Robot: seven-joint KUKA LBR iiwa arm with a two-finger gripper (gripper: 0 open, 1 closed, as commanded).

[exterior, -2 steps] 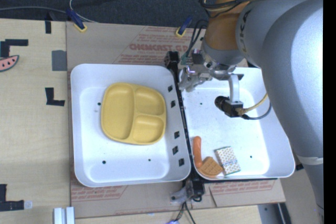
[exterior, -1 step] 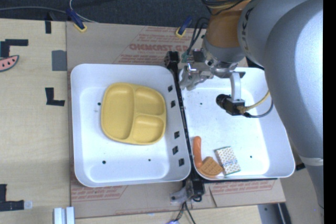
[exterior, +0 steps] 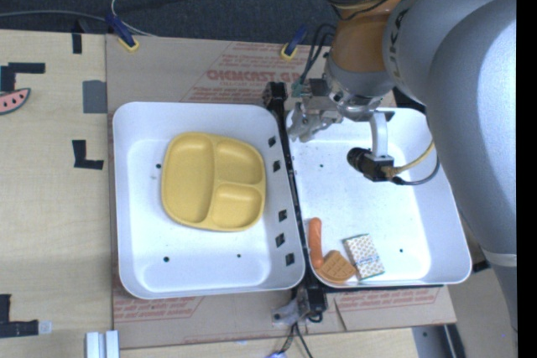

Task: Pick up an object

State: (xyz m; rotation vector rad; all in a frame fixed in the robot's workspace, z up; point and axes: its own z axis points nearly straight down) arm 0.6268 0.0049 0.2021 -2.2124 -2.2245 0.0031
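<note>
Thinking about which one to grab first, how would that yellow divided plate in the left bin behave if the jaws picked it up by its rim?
The yellow divided plate looks moulded and rigid, so it probably won't flop. It lies flat and wide, so it is unlikely to roll. Its glossy, rounded rim may slip from a pinch.

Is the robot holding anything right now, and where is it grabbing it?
It cannot be told. The end effector sits at the top of the right bin, far from the carrot and cracker.

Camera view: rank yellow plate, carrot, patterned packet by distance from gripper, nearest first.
From the gripper:
1. Yellow plate, in the left bin.
2. Carrot, right bin, by the divider.
3. Patterned packet, right bin, near front edge.
</note>
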